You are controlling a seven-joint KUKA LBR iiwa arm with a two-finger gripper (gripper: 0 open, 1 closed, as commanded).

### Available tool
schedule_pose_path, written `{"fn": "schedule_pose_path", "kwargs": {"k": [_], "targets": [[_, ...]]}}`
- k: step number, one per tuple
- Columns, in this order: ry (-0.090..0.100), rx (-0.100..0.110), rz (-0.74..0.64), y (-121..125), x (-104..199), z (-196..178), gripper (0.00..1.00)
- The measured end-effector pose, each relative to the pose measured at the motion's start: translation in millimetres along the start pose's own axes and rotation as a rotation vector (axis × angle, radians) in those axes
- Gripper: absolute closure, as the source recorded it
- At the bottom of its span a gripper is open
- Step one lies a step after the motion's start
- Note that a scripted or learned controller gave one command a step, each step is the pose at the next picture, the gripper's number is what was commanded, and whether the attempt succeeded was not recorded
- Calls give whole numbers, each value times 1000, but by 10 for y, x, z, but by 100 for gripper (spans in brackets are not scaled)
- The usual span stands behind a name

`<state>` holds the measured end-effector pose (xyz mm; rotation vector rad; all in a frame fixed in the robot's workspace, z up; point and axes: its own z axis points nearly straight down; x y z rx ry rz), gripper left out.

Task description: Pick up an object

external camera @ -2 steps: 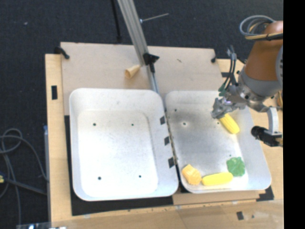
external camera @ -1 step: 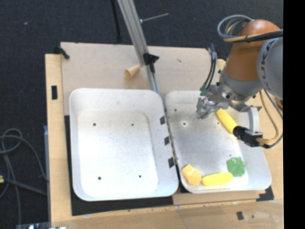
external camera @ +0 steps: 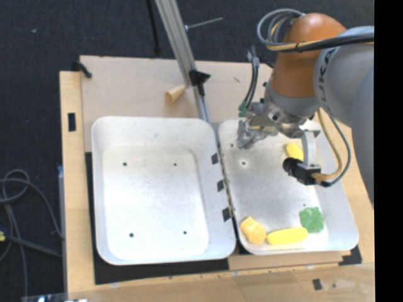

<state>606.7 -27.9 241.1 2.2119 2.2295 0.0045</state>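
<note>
My gripper (external camera: 245,138) hangs over the far left part of the right bin (external camera: 271,194), close to its back wall. I see nothing in it. A small yellow piece (external camera: 293,150) lies to its right, partly behind the wrist hardware. Along the bin's near edge lie a yellow chunk (external camera: 253,229), a long yellow piece (external camera: 287,236) and a green lump (external camera: 311,219). All three are well away from the gripper.
The left bin (external camera: 157,187) sits beside the right one, with a dark divider strip (external camera: 221,181) between them. A slanted metal bar (external camera: 179,43) rises behind the bins. A small wooden peg (external camera: 175,94) lies on the bench beyond the left bin.
</note>
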Motion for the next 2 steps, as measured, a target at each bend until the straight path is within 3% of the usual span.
{"fn": "schedule_pose_path", "kwargs": {"k": [2], "targets": [[0, 1, 0, 338, 1111, 110, 100]]}}
